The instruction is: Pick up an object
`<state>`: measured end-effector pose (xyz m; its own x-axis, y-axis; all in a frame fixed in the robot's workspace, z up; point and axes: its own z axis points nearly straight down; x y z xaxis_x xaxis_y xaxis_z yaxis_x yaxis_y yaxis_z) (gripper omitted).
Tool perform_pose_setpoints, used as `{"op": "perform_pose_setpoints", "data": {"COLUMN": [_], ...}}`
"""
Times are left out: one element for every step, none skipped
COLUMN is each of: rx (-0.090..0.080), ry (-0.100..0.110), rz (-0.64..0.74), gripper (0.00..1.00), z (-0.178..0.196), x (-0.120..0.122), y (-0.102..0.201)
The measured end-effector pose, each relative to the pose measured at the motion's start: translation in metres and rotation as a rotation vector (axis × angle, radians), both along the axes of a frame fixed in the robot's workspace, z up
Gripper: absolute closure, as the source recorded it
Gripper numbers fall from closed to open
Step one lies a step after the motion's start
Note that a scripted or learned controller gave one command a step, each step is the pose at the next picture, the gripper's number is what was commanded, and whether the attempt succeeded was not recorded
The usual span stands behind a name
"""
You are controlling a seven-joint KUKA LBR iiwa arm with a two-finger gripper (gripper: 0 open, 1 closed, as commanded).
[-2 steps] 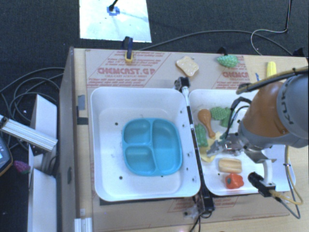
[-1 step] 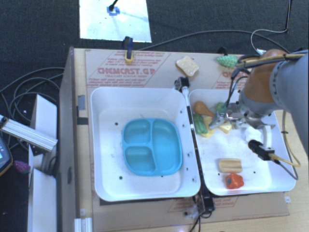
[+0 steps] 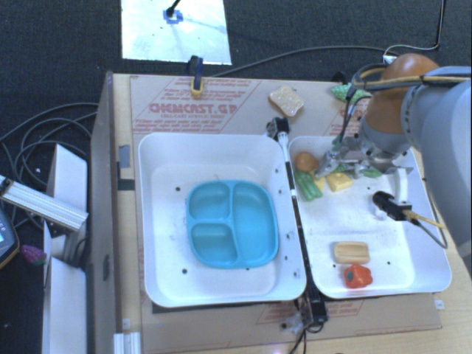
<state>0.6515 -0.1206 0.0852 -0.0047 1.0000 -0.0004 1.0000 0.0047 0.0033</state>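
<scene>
The gripper (image 3: 345, 161) is seen low in the right bin (image 3: 413, 271), at its far side; whether it is apart, together or clamped cannot be told. A yellow block (image 3: 339, 181) lies just beside it at about six o'clock, its long axis running roughly three to nine. A green toy (image 3: 308, 186) lies at eight o'clock.

The grey arm's two-finger gripper (image 3: 346, 161) hangs low at the upper part of the right white bin (image 3: 431, 271) — beside a yellow block (image 3: 340, 181), green pieces (image 3: 308, 186). Left bin (image 3: 158, 220), centre frame — a blue divided tray (image 3: 232, 223).
</scene>
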Motion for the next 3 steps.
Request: {"op": "perform_pose_setpoints", "data": {"rx": [-0.001,-0.001,-0.002], "ry": [0.001,0.001,-0.002], "rz": [-0.002,-0.003,0.001], "gripper": [0.00,0.00,1.00], "z": [0.000,0.000,0.011], "x": [-0.017,-0.008,-0.007], "y": [-0.030,-0.060,-0.060]}}
